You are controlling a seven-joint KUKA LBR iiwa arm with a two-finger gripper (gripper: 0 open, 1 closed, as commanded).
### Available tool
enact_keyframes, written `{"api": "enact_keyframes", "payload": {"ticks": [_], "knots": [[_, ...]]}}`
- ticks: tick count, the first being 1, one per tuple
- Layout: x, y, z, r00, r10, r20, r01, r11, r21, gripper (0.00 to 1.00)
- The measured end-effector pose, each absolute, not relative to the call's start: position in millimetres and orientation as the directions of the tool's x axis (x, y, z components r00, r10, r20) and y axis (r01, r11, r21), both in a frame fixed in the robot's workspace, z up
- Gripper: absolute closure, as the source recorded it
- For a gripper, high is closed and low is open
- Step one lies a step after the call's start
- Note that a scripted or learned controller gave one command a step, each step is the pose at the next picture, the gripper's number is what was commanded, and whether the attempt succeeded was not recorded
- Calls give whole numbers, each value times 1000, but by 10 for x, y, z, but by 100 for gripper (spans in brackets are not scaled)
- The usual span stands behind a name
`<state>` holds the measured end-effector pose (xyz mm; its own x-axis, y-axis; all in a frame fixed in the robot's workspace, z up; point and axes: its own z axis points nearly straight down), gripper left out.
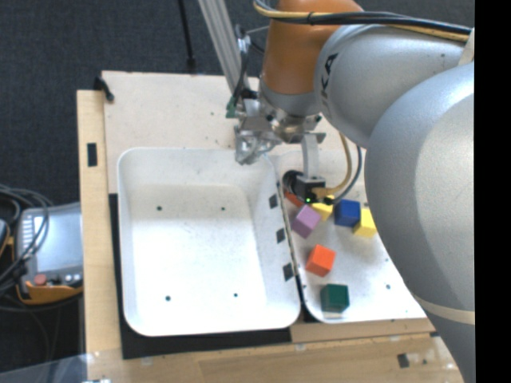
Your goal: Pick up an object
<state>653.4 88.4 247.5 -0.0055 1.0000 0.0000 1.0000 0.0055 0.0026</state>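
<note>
The left white bin (200,246) sits on the bench (160,102). The claw (254,146) hangs over its far right corner, can't tell its state. The right bin (363,294) holds purple (305,221), orange (321,259), green (335,298), blue (346,213) and yellow (366,223) blocks.

Robotics lab: industrial arm (375,78), wooden bench (160,94), white bins (128,214).

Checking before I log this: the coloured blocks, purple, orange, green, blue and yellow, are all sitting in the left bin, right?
Not quite. The camera view shows the purple block, orange block, green block, blue block and yellow block all in the right bin.
</note>
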Motion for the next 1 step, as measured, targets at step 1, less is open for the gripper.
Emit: {"api": "enact_keyframes", "payload": {"ticks": [1], "knots": [[6527, 858, 2477, -5, 1000, -3, 1000, 5, 0, 0]]}}
